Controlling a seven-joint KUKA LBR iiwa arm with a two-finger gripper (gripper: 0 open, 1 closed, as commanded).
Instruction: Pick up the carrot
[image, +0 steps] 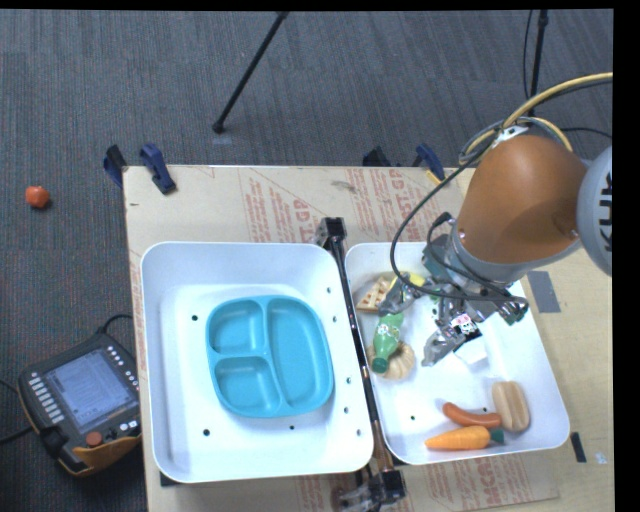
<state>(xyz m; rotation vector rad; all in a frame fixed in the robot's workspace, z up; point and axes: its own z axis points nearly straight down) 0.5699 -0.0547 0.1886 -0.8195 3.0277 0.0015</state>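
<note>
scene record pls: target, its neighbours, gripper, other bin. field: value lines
target: carrot, lying near the front edge of the right bin
neighbours: red sausage just behind it, hot dog bun to its right
gripper: gripper over the middle of the right bin, short of the carrot, nothing seen in it
also in right bin: green bottle, sandwich wedge
left bin: left bin holds a blue divided plate

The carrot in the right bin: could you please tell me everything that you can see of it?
The small orange toy carrot with a green stub at its thick end looks like smooth plastic. It lies flat, tip pointing left, near the front rim of the right shallow white bin. A red sausage-shaped toy lies just behind it, close or touching. The end effector hangs well behind it, apart from it.
</note>
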